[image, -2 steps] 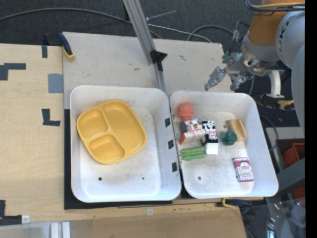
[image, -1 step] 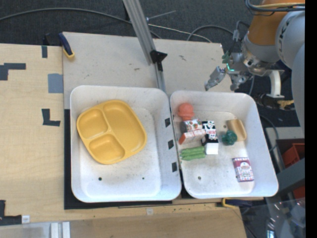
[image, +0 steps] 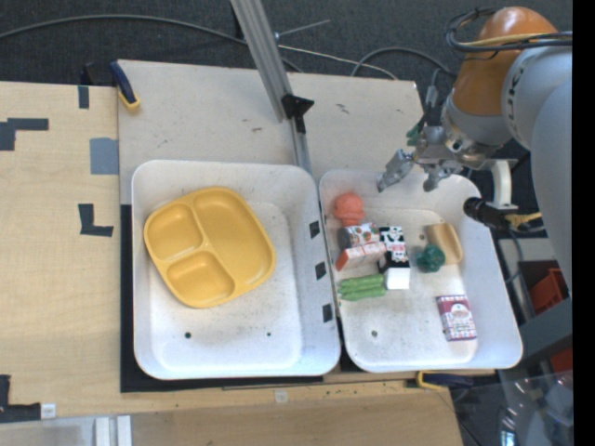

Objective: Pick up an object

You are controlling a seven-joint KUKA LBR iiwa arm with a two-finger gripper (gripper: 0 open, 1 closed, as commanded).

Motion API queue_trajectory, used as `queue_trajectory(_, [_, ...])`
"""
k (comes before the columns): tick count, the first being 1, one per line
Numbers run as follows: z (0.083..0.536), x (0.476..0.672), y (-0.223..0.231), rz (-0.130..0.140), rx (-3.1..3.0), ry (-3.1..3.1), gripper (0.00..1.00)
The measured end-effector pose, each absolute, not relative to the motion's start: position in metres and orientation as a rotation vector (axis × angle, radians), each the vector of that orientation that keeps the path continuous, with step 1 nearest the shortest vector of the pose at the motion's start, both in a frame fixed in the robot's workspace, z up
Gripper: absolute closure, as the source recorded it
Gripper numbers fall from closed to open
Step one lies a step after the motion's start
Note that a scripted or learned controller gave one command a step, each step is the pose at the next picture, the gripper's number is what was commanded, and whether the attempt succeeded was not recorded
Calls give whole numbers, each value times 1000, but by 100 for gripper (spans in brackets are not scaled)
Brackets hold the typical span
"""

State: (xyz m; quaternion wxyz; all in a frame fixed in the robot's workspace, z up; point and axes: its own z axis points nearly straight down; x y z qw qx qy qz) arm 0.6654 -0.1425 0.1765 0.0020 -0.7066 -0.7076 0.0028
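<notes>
Tool (image: 409,177), fingers apart and empty, hangs at right bin's (image: 493,342) upper edge | step: approach | next: descend onto orange ball (image: 349,206).

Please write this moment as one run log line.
gripper: open, holding nothing | position: above right bin far edge | toys: in right bin | yellow plate: in left bin

On the desk (image: 214,119), two bins side by side. In the left bin (image: 158,342), a divided plate (image: 208,245), toward the left. In the right bin (image: 502,337), small items clustered mid-bin, a carton (image: 456,317) apart to the right. Above the far rim, the tool (image: 410,177).
</notes>
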Motion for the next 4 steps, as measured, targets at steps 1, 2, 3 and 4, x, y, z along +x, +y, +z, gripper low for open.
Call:
queue_trajectory(1, [130, 671, -144, 8, -2216, -2222, 0])
queue_trajectory(2, [87, 669, -144, 15, -2214, -2218, 0])
queue_trajectory(3, [98, 669, -143, 14, -2213, -2220, 100])
queue_trajectory(4, [141, 667, -146, -3, -2222, -2225, 100])
